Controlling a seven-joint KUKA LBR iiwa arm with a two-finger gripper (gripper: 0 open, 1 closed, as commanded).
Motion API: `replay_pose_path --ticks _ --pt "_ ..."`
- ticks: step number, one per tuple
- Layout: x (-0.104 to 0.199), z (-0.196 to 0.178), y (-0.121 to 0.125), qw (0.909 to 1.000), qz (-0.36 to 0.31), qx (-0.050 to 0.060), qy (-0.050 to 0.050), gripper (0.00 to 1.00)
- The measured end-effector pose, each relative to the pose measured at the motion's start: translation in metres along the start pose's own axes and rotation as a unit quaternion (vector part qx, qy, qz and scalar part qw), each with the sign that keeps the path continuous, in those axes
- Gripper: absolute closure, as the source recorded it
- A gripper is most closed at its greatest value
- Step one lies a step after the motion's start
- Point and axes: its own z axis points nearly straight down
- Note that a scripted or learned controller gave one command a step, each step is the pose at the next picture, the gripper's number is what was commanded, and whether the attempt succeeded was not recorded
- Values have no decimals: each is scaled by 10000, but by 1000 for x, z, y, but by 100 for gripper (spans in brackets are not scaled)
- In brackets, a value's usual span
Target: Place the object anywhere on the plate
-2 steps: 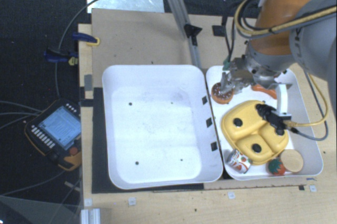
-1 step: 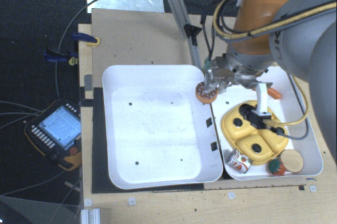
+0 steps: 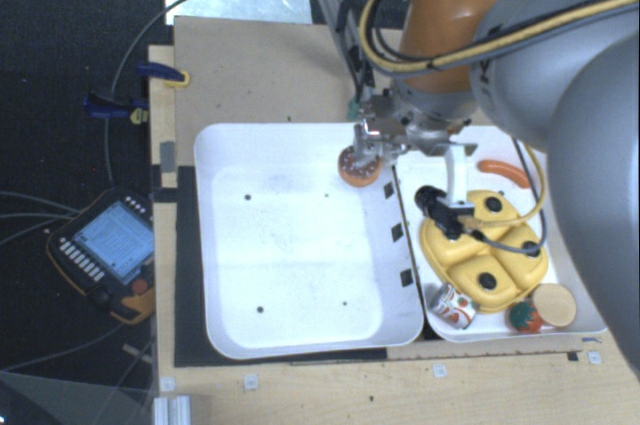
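Grips a doughnut (image 3: 358,169) in the gripper (image 3: 362,156), with the fingers (image 3: 374,141) drawn close together and pinching its upper edge. Leaves only a narrow gap between them, taken up by the doughnut itself.

Hangs over the far right corner of the left bin (image 3: 215,243), just beside the wall shared with the right bin (image 3: 585,321). Cannot tell whether its lower edge touches the bin floor or stays clear of it.

Looks small, round and brown, with a paler, speckled rim and a darker middle. Appears tilted, its face turned partly toward the camera. Too blurred to tell any finer surface detail.

Sits apart from the plate (image 3: 505,258), a yellow one with round dark-centred hollows, lying in the right bin on the other side of the shared wall.

Shares that bin with an orange sausage (image 3: 503,173) at the plate's far side, a small can (image 3: 452,305) at its near left corner, and a tan disc (image 3: 553,303) at its near right.
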Motion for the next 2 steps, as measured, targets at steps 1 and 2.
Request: replay_pose_path --ticks 1,2 --pt "57 15 12 10000 1 7 -6 100" --pt "54 15 12 10000 25 13 -12 0"
